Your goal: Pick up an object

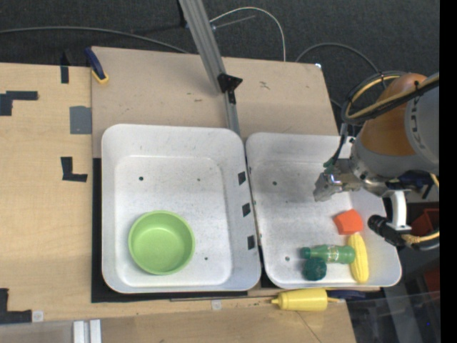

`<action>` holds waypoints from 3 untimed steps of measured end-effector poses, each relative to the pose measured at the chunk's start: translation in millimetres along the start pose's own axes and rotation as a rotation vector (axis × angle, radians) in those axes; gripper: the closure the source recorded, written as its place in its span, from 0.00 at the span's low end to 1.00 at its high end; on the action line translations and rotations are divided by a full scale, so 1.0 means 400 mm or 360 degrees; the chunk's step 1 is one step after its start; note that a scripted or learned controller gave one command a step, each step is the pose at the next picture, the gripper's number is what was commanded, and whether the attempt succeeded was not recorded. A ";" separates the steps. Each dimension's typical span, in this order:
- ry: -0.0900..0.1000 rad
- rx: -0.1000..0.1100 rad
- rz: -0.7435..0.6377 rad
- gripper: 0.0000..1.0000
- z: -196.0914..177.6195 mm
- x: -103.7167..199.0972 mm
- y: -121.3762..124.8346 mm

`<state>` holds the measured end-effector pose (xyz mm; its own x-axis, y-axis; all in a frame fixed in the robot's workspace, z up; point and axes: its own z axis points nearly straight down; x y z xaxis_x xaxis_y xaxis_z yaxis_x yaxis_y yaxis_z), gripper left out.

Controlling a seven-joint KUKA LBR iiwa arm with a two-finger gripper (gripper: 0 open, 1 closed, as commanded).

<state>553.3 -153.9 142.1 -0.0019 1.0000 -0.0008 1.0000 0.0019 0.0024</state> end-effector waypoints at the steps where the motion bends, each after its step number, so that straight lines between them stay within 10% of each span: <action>1: 0.0000 0.0000 0.0001 1.00 -0.111 0.001 -0.013; 3: 0.0004 0.0008 -0.0007 1.00 -0.221 0.151 -0.002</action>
<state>552.1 -93.3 230.7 -0.0066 1.0000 0.0019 1.0000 0.0066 -0.0024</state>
